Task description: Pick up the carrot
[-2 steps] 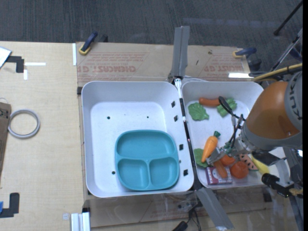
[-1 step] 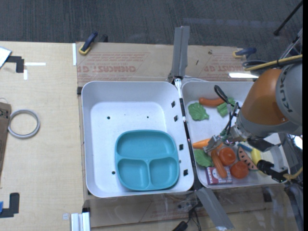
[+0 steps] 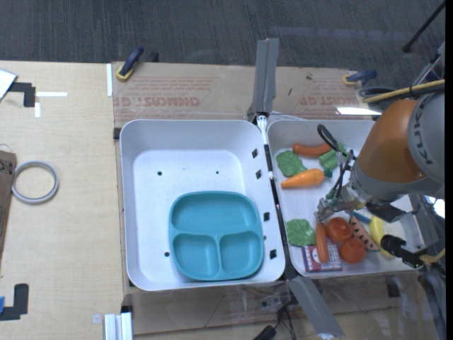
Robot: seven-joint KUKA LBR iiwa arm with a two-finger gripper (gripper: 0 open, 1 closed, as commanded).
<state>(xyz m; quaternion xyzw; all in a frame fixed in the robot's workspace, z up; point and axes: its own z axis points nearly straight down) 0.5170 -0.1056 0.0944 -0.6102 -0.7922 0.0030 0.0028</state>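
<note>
The carrot is orange with a pointed left end. It lies flat in the upper middle of the right bin, between green leafy pieces. My gripper hangs low over the bin, below and to the right of the carrot, a short gap away. It is just above a red tomato and an orange sausage-like piece. I see nothing held in it. The grey and orange arm covers the bin's right side.
The right bin also holds a slimmer orange-red piece, green leaves, a watermelon slice, a yellow piece and a small box. The left bin holds a teal divided tray.
</note>
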